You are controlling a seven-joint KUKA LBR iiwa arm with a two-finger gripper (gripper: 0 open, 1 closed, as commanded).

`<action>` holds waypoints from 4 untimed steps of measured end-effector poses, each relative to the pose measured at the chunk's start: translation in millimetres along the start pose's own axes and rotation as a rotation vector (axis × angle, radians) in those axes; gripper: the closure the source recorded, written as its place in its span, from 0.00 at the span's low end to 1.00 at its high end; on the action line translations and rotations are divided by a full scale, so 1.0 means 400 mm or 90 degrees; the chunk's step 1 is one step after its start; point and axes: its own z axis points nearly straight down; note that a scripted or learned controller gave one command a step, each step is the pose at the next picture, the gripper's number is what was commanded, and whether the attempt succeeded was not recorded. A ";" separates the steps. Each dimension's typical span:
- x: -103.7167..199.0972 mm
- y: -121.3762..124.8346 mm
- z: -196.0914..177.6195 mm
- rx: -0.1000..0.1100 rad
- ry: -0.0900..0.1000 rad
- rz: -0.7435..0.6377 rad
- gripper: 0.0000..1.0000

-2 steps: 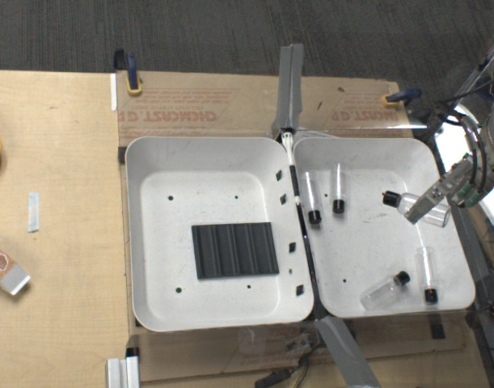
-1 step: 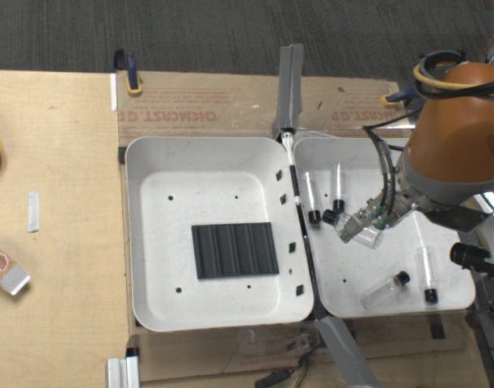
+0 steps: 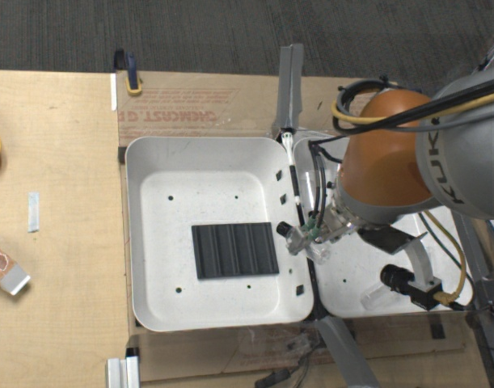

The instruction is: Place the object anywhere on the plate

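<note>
can't tell what the end effector point(image 3: 311, 237) has, and hovering over the bin divider, anything could miss the dark plate point(image 3: 234, 250)

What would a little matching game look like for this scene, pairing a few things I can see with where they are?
Things:
1. dark ribbed plate
2. gripper
3. blue clamp
4. orange band

Places:
A. far edge of the bench
B. over the divide between the two bins
C. on the arm, above the wrist
D. on the left bin's floor

Pairs: 1-D, 2-B, 3-A, 4-C
</note>
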 end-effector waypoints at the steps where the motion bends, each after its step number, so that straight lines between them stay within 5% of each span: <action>1: 0.183 0.081 0.019 0.000 -0.001 0.015 1.00; 2: 0.097 0.045 -0.191 -0.002 -0.002 -0.056 1.00; 3: 0.255 0.111 -0.048 0.000 -0.001 -0.082 1.00; 4: 0.193 0.087 -0.202 -0.001 -0.002 -0.075 1.00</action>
